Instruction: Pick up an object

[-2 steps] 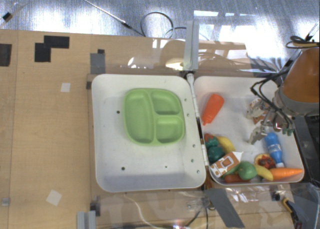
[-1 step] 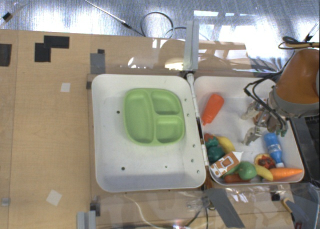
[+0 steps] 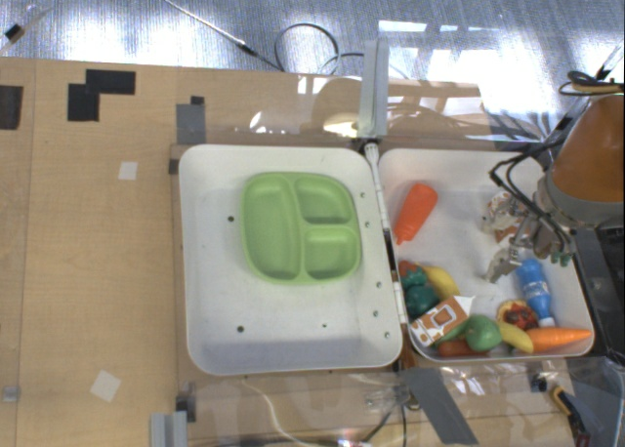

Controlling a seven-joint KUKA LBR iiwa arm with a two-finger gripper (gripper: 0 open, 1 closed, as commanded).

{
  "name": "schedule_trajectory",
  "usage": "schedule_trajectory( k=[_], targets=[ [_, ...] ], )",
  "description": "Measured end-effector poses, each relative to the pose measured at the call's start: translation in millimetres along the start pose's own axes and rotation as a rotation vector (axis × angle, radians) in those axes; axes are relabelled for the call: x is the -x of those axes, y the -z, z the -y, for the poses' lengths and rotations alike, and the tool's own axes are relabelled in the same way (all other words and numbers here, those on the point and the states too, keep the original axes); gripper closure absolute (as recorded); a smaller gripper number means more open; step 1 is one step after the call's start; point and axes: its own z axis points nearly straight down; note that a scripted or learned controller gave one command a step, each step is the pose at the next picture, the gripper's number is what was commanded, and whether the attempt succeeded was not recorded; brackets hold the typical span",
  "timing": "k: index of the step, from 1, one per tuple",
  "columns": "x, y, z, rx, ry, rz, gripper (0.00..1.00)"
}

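Observation:
My gripper [image 3: 500, 237] hangs over the middle of the right bin [image 3: 459, 182], below the arm's orange band [image 3: 591, 157]. Its two silvery fingers [image 3: 504, 264] stand apart, open, with only white bin floor between them. A blue bottle [image 3: 534, 290] lies just right of the lower finger, close to it. An orange carrot piece [image 3: 415, 211] lies at the bin's left, well apart from the gripper. Along the bin's near edge sit a dark green vegetable [image 3: 418, 290], a yellow fruit [image 3: 441, 282], a small printed box [image 3: 439, 321], a green lime [image 3: 481, 333] and a long carrot [image 3: 558, 340].
The left bin [image 3: 210, 328] bears a light green divided plate [image 3: 299, 226]. A metal divider [image 3: 373, 94] stands between the bins at the back. Black cables [image 3: 513, 177] loop from the wrist over the right bin. Wooden bench lies to the left.

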Motion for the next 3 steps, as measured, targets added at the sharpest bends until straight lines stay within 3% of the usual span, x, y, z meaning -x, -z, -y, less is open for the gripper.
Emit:
schedule_trajectory(
  k=[1,2,3],
  targets=[
    [-12.4,0.6,-14.3,-0.001,0.006,0.001,0.00],
    [2.4,-0.1,-2.1,0.001,-0.040,-0.001,0.00],
    [10.3,-0.1,-31.7,0.000,-0.055,0.000,0.00]
  ],
)
